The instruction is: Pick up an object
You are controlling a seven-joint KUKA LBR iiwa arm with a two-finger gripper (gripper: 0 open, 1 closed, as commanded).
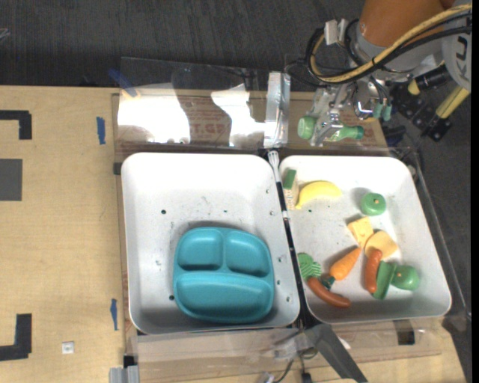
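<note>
My gripper [330, 126] hangs above the back rim of the right bin [426, 224], at the top right of the camera view. Its metal fingers are shut on a long green toy vegetable [348, 134], which lies crosswise between them with a rounded end sticking out to the left. Below it in the right bin lie a yellow banana [318, 192], a green apple [373, 202], yellow cheese pieces [363, 230], an orange carrot [344, 263], a red pepper [370, 273], a second green apple [406, 278] and a red chili [329, 293].
The left bin [150, 187] holds a teal divided tray [223, 275] at its front. A small green piece [289, 178] sits by the divider between the bins. Cables and the arm's orange band [397, 19] crowd the top right. Clear plastic sheeting [194, 112] lies behind the left bin.
</note>
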